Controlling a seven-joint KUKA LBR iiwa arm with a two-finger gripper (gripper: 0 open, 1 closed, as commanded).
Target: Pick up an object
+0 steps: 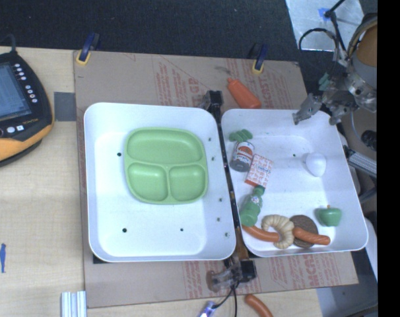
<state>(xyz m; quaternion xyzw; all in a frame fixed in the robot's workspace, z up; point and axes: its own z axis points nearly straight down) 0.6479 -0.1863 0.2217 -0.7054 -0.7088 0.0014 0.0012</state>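
On my wooden bench (35, 203) the grey two-finger gripper (319, 107) hangs over the right white bin (348, 197)'s far corner; I can't tell its grip. Nearest lies a white egg-shaped object (315, 163); further off are a small can (241, 156), red-printed packet (258, 172), unreadable, and the green divided plate (166, 164).

Two white bins sit side by side: the left bin (101, 177) and the right bin (348, 197). One green divided plate (166, 164) lies in the left. In the right I count one small can (242, 156), one white egg (315, 164), one green bottle (251, 207), one red-and-white packet (259, 172), one green pepper (329, 215), and one pretzel (279, 228).
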